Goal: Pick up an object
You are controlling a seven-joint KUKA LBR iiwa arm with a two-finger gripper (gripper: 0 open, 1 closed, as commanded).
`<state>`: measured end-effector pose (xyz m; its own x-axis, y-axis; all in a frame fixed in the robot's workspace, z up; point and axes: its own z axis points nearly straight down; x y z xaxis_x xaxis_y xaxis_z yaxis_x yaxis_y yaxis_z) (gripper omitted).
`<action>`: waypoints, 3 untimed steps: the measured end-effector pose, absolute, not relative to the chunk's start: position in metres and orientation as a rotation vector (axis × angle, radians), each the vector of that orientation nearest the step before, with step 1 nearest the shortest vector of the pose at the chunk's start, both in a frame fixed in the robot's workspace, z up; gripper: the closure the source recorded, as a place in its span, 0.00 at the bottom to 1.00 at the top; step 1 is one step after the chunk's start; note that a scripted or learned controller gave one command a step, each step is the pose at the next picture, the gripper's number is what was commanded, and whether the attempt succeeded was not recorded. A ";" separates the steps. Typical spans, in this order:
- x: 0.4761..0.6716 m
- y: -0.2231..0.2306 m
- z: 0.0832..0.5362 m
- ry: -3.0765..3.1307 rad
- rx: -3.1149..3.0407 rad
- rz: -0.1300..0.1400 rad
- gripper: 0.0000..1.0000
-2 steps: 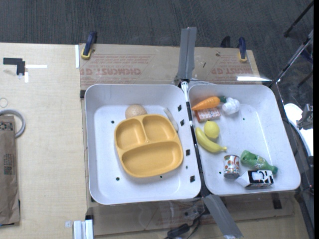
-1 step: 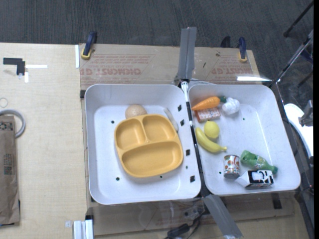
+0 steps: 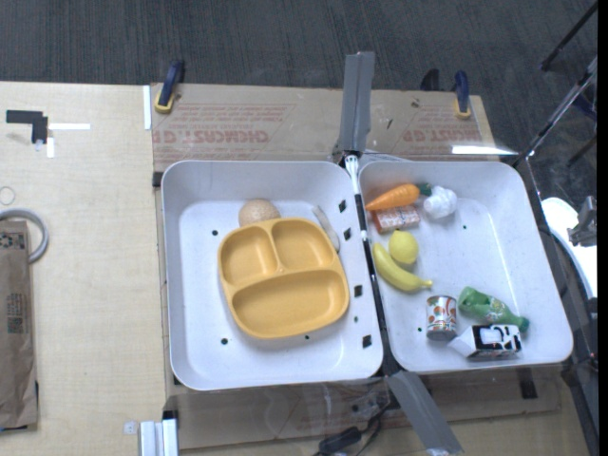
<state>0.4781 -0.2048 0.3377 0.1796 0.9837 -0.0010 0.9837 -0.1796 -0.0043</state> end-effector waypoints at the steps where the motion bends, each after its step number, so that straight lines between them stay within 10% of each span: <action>1: 0.478 -0.202 0.335 -2.019 -2.405 0.005 1.00; 2: 0.478 -0.190 0.388 -2.073 -2.360 0.004 1.00; 3: 0.478 -0.210 0.346 -2.015 -2.409 0.006 1.00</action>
